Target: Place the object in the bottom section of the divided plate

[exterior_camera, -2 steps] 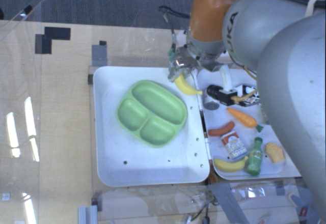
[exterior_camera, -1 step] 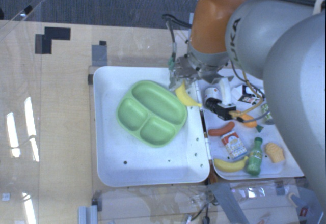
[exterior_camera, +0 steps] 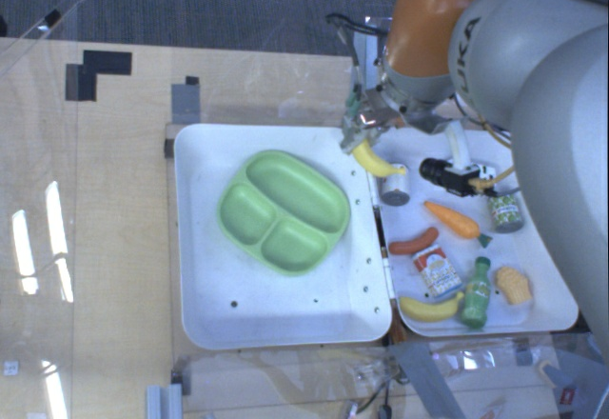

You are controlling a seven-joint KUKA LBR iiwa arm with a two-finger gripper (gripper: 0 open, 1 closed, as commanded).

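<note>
Camera view: pincer (exterior_camera: 360, 133) grips curved yellow banana (exterior_camera: 373, 161); glossy green plate (exterior_camera: 284, 210) sits apart

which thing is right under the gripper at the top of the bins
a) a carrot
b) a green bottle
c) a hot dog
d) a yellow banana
d: the gripper sits directly above a yellow banana at the upper edge between the two bins, while the carrot, green bottle and hot dog lie lower in the right bin.

Hand (exterior_camera: 362, 133) low (seemingly closed), grey arm (exterior_camera: 533, 74) above.
</note>
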